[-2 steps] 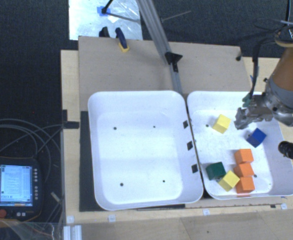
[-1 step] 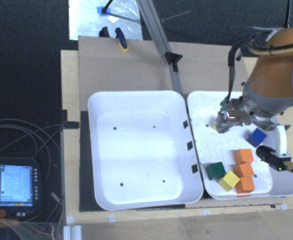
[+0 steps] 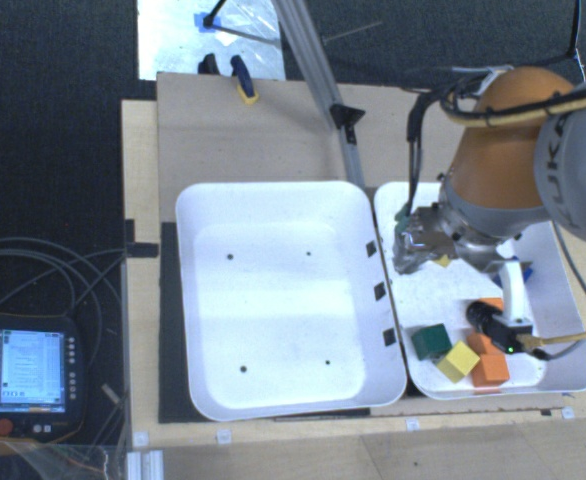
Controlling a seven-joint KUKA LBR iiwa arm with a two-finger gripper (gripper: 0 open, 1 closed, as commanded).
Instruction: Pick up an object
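White and bare, the left bin [image 3: 273, 298] waits while the gripper [image 3: 413, 246] hangs over the right bin [image 3: 573, 373], its jaws' state untellable, with 3 blocks, green [image 3: 432, 341], yellow [image 3: 459, 360], orange [image 3: 491, 368], unlifted at the near end.
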